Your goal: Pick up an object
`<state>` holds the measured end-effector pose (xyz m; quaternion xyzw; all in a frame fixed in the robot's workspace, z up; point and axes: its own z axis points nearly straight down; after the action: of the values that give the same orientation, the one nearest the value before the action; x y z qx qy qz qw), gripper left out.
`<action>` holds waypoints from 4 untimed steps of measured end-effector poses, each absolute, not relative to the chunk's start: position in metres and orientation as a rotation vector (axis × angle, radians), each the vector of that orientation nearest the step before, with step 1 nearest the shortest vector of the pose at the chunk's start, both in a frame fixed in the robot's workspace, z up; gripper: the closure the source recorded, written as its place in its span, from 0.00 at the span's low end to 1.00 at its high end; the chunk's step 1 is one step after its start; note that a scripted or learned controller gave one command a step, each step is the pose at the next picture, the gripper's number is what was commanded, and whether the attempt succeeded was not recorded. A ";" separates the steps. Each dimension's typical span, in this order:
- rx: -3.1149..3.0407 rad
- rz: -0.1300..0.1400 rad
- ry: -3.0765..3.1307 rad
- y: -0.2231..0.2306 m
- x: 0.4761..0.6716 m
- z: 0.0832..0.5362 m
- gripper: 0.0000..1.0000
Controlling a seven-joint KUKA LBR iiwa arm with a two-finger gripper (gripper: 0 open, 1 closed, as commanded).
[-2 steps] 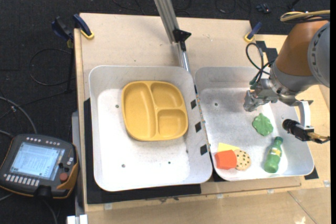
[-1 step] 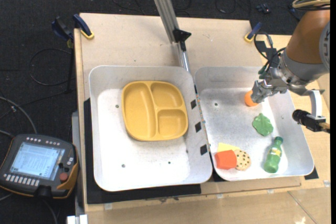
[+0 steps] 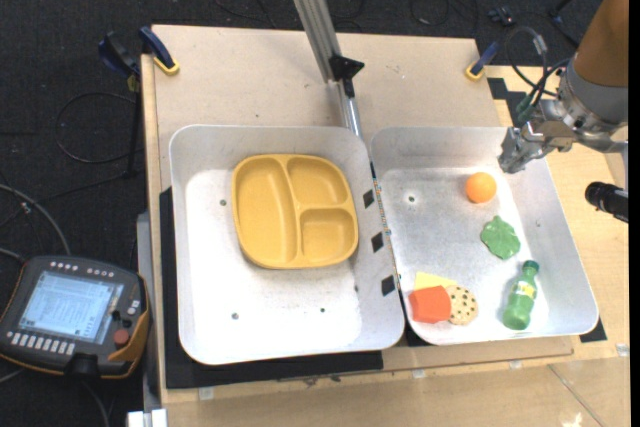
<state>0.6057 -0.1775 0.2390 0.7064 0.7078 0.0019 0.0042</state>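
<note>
Left bin [image 3: 200, 315]: 1 yellow tray [image 3: 296, 211] w/ 3 compartments, lying flat near the bin's middle. Wide, stiff plastic, prob light but too broad for a 2-finger pinch except at the rim; poor pick.

Right bin [image 3: 430, 177], going left to right: red block [image 3: 431, 304] w/ a yellow slice [image 3: 432, 281] just behind it and a cookie [image 3: 461, 305] touching its right side, all at the near-left corner. Crowded, so a pinch there risks catching 2 things. Orange ball [image 3: 481, 188] sits alone toward the far side: looks smooth, round, light, likely to roll or squirt out unless taken across its widest part. Green leaf-shaped piece [image 3: 500, 238] lies just nearer than the ball: low, irregular, maybe soft; hard to get under. Green bottle [image 3: 520, 295] lies on its side near the right wall, cap pointing away; stiff, light, best gripped across the body.

Gripper [image 3: 514, 158] hangs over the bin's far-right part, tips pointing down-left. Can't tell if it's apart or together; nothing seen held. Ball is closest, just left of and nearer than the tips, not touching. Leaf is further toward the near side, bottle well apart.
</note>
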 end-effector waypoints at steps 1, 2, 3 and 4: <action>2.214 0.005 2.220 -0.178 0.607 0.280 1.00; 2.215 0.000 2.231 -0.124 0.605 0.262 1.00; 2.214 0.002 2.232 -0.074 0.602 0.267 1.00; 2.214 0.001 2.233 -0.010 0.597 0.258 1.00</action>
<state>0.5973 -0.0101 0.2580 0.7041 0.7101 0.0003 -0.0013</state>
